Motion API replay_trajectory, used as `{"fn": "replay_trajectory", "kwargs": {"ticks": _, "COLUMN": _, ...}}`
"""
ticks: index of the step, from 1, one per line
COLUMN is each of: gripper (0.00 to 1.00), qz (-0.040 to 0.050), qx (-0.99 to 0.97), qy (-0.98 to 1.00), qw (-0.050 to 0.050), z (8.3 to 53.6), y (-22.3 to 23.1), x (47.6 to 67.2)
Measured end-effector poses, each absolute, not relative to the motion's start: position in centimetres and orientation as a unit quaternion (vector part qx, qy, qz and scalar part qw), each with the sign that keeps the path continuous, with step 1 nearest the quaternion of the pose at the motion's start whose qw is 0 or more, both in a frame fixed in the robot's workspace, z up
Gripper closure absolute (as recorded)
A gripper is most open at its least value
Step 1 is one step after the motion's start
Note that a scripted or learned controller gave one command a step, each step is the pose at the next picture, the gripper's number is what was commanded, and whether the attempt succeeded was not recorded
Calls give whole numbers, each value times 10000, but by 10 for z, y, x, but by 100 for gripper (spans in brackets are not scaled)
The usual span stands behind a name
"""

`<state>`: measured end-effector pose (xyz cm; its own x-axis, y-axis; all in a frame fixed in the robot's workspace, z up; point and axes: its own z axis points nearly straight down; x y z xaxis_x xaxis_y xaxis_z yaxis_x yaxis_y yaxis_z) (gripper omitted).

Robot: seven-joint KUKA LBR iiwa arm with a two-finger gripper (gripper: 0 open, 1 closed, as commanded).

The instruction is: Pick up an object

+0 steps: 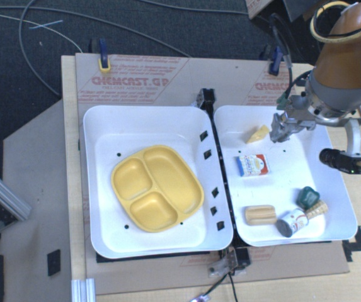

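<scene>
From the overhead camera view, my gripper (280, 133) hangs over the upper part of the right bin (338, 231), just beside a small yellow wedge (258, 134) that lies on the bin floor to its left. From this height I cannot tell how my fingers stand; they are a dark blur against the white, and nothing shows between them, so I take it I hold nothing.

The wedge is the nearest thing to me, and I judge it the likeliest pick. It looks like a toy piece of cheese: light, probably stiff plastic or foam, with sloped faces that could squirt out of a pinch. I would close across its two flat sides, not across the taper.

Below it, near the middle of the bin, lies a small blue and white carton (252, 165), flat on its face. It should be light and a little crushable; its low profile means I would have to take it across the narrow edges.

Lower still is a tan roll (260, 215), rounded and likely to turn away unless I close across its short width. Beside that lies a small tube with a grey cap (297, 219), on its side, touching or almost touching a dark green piece (307, 197) at the bin's right. Those two crowd each other, a harder pick.

The left bin (98, 168) on the worktop (136, 74) bears a yellow divided tray (157, 187), wide and shallow, with only its rim to grip.
</scene>
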<state>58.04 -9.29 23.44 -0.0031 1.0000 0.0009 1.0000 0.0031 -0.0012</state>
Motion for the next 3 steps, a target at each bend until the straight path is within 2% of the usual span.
{"fn": "replay_trajectory", "kwargs": {"ticks": 1, "gripper": 100, "qz": -9, "qx": -7059, "qy": -7083, "qw": -8, "z": 231, "y": -47, "x": 606}}
{"fn": "replay_trajectory", "kwargs": {"ticks": 2, "gripper": 100, "qz": -15, "qx": -7052, "qy": -7090, "qw": -6, "z": 240, "y": 4, "x": 619}}
{"fn": "replay_trajectory", "kwargs": {"ticks": 3, "gripper": 100, "qz": -7, "qx": -7057, "qy": -7085, "qw": -4, "z": 225, "y": 62, "x": 628}}
